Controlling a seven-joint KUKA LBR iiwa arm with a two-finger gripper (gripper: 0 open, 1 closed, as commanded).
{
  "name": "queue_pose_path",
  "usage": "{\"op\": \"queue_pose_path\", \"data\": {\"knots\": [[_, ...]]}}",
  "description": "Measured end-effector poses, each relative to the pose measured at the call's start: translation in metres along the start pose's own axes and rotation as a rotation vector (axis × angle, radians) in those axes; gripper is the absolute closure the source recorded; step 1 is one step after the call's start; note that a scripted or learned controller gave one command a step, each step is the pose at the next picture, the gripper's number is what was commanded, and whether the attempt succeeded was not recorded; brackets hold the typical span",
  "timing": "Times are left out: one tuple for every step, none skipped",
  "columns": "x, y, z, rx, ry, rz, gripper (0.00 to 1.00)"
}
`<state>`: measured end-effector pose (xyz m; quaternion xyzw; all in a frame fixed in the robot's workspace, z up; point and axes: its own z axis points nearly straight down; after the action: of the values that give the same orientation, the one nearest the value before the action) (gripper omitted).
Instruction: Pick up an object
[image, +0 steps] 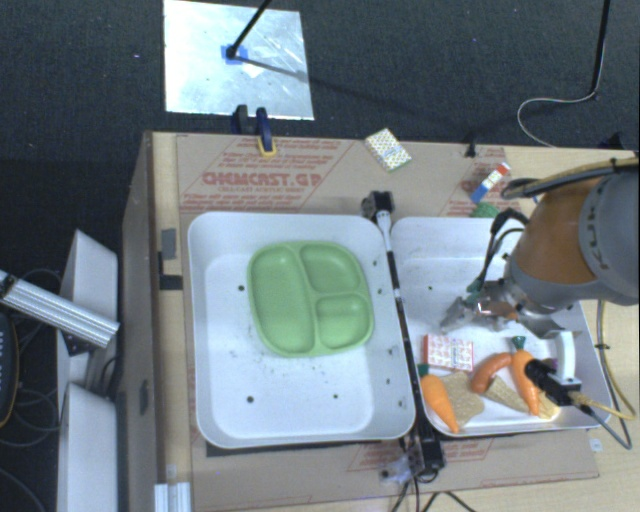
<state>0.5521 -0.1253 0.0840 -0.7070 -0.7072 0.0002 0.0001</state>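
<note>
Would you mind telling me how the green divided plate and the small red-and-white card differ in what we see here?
The green plate lies in the left bin; the card lies in the right bin. The plate is far larger than the card. The plate is plain green with three compartments, while the card is flat with a red pattern on white. The plate sits alone; the card lies beside carrots. Both lie flat.

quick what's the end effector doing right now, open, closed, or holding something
End effector: over the right bin, above the red-and-white packet; open or closed cannot be told, and nothing shows in its grasp.
</note>
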Motion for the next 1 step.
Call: {"op": "queue_pose_path", "data": {"knots": [[-0.0051,0.0352,-0.0007,-0.003,0.000,-0.002,0.00]]}}
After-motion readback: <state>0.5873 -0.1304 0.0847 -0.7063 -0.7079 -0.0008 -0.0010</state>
